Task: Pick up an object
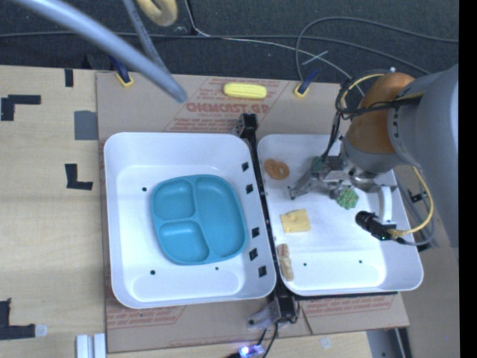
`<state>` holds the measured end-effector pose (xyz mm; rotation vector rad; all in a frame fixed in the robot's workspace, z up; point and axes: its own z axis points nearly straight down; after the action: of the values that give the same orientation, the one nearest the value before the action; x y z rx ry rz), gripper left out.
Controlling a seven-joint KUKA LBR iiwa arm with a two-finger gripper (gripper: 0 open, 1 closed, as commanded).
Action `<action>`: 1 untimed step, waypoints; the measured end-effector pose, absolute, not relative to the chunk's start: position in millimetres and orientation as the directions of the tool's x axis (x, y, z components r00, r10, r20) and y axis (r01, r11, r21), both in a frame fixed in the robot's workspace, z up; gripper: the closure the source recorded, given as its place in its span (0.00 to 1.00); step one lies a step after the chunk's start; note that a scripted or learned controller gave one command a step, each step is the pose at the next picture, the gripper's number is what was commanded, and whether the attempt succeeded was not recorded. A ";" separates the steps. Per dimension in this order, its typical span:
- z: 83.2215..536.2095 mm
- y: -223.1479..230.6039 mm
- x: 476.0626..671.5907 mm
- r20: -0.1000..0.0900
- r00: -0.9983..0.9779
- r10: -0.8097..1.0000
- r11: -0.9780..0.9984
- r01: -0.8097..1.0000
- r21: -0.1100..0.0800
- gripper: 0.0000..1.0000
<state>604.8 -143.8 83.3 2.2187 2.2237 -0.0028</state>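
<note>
Cardboard bench (216,110) w/ two bins (119,170)

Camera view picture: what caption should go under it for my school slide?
Robot gripper reaches into the right bin near a cheese-like yellow square; a blue divided plate sits in the left bin.

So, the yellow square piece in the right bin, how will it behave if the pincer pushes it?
The yellow square piece lies flat, so it would likely slide, not roll. It looks small, probably light. The bin floor looks smooth, so it may skid away.
</note>
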 end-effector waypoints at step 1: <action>95.9 -144.0 605.9 -0.003 -0.002 1.000 0.002 1.000 0.003 1.00</action>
<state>605.9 -144.0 95.9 2.2159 2.2211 -0.0003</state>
